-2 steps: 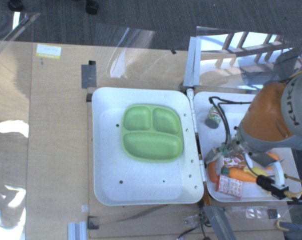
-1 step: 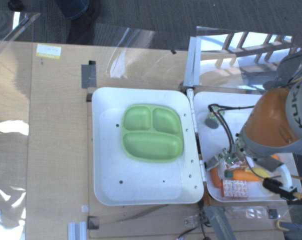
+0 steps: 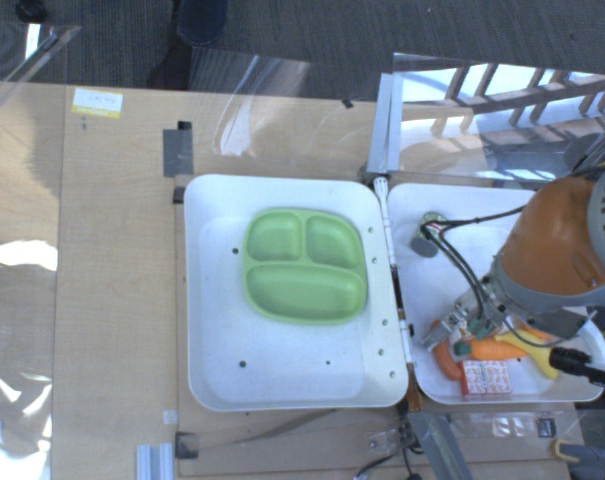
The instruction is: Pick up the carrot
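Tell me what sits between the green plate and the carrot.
In the camera view, bare white floor of the left bin, then the two bins' adjoining rims, separate the green plate from the carrot in the right bin.

Arm [image 3: 567,243] low, end effector [image 3: 469,323] down

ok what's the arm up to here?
The arm is down over the right bin, wrist above a cluster of toy items at the near edge. The carrot lies there on the bin floor, beside a small patterned box. The green divided plate sits in the left bin.
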Robot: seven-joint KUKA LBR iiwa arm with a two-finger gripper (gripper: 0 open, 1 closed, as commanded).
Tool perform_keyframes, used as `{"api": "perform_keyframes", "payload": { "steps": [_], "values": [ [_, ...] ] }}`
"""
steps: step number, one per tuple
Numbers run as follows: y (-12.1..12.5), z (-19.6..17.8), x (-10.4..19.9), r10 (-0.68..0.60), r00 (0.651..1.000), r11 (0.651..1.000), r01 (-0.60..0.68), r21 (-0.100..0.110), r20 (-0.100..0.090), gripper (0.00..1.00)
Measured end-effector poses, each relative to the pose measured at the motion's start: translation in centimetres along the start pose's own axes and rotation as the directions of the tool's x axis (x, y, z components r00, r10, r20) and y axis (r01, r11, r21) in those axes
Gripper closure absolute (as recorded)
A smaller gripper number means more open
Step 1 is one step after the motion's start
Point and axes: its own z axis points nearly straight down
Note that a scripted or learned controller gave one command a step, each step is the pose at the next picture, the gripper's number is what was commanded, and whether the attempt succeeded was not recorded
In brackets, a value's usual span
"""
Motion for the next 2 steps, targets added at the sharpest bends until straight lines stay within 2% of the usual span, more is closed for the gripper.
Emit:
{"api": "perform_keyframes", "payload": {
  "steps": [1, 2],
  "values": [
    [0.4, -1.3, -0.3, 0.0, 1.0, 1.0, 0.0, -0.009, 0.011, 1.0],
    [-3.9, 0.1, -7.8, -0.389, 0.921, 0.921, 0.389, 0.005, 0.0, 1.0]
  ]
}}
